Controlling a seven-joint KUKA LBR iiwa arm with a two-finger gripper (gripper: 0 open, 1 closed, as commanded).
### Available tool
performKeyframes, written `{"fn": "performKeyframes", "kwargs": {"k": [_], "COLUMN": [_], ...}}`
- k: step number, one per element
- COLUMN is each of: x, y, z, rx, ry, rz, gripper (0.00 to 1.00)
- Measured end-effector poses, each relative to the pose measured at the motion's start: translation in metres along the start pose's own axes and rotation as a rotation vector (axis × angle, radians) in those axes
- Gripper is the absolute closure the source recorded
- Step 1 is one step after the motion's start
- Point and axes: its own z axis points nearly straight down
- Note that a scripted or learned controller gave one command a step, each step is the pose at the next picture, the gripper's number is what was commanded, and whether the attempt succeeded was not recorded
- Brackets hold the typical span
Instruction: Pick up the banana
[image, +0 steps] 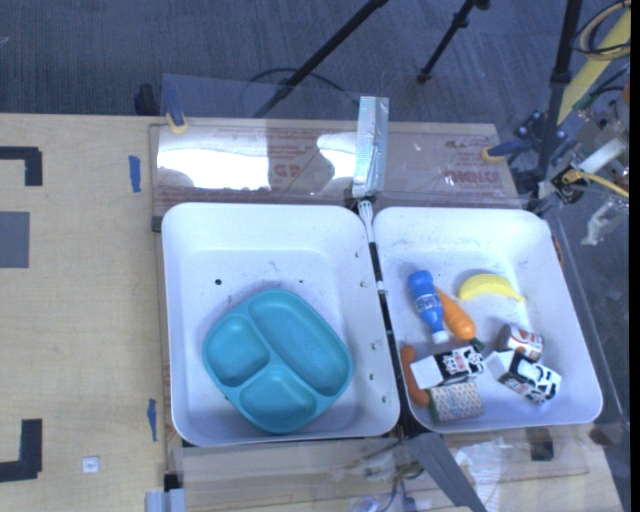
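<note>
Writing: none legible; the small cartons (530, 377) carry black-and-white print too small to read.
Banana (489, 288): lies in the right bin (575, 330), upper middle part, long axis running roughly left to right, curve arched upward, ends dipping down.
Neighbours: blue bottle (427, 303) just left of the banana, its white cap toward the near side; an orange carrot-like piece (458, 320) below-left, near the bottle.
Left bin (190, 260): holds a teal divided plate (277, 358).
Hand: cannot tell its state, so places relative to it cannot be given.
Worktop (70, 300): pale wood, left of the bins.
</note>
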Motion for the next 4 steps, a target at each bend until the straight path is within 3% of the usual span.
{"fn": "performKeyframes", "kwargs": {"k": [4], "x": [0.0000], "y": [0.0000], "z": [0.0000], "rx": [0.000], "ry": [0.000], "rz": [0.000], "gripper": [0.00]}}
